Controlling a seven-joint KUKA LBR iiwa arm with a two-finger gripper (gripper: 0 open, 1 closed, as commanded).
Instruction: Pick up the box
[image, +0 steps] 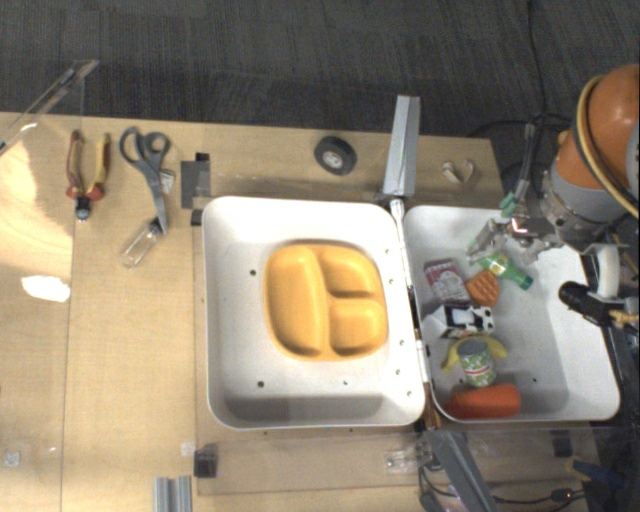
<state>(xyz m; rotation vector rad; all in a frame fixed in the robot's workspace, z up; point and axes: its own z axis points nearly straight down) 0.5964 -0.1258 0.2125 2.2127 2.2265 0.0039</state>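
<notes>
A small dark red box (443, 275) lies flat in the right bin (590, 390), close to its left wall. Just below it sits a black-and-white patterned carton (468, 318). My gripper (510, 243) hangs over the bin's upper middle, right of and above the red box and apart from it. Its fingers (488, 240) stand open, and nothing is between them. A green item (507, 269) and an orange one (484, 289) lie directly beneath the gripper.
A banana and a green can (478, 362) and an orange carrot (485, 401) crowd the bin's lower part. The left bin (235, 330) holds a yellow divided tray (325, 298). Scissors (150, 165), pliers (83, 170) and a tape roll (335, 154) lie on the bench.
</notes>
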